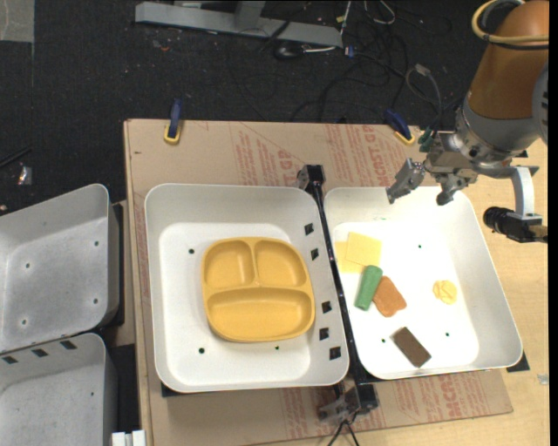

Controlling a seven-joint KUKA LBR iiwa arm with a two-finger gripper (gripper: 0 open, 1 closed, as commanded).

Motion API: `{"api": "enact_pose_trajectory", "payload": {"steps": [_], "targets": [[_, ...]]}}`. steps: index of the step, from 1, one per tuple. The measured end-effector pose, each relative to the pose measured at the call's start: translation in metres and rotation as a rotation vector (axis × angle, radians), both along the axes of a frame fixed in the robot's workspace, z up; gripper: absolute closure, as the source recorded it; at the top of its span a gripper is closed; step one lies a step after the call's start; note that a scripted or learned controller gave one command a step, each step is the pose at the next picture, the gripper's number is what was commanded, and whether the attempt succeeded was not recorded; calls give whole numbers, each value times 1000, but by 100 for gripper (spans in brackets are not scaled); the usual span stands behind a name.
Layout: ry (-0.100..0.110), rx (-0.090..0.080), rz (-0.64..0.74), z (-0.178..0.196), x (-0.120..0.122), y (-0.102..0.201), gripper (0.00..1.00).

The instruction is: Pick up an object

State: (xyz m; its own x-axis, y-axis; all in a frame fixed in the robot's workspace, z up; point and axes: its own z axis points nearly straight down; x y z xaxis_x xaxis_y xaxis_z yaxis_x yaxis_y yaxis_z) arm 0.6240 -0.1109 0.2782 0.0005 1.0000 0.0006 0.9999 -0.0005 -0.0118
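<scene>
A cardboard-topped bench [227, 139] carries two white bins. From my overhead camera, the gripper [425, 185] hangs spread open and empty above the right bin [488, 287]'s far edge. The green stick [368, 287] lies mid-bin, touching an orange piece [389, 297]. I judge it light and stiff; I'd pinch across its middle.

This looks like a robotics lab or test workshop. A bare board tabletop [227, 144] printed with red lettering is held by blue-and-yellow clamps [173, 122] and carries two shallow white bins [166, 261] side by side. Loose cables [366, 52] trail over dark speckled carpet [78, 78] behind it, a grey metal bar [235, 24] lies there, and an industrial robot arm [510, 65] reaches in from the right.
</scene>
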Motion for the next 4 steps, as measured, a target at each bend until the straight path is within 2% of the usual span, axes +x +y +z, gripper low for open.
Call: {"api": "enact_pose_trajectory", "payload": {"steps": [1,2,3,4], "targets": [[-12,-1,2,7,2,0,0],[-8,-1,1,-50,11,2,0],[-7,0,0,-97,6,8,0],[-7,0,2,-160,7,14,0]]}}
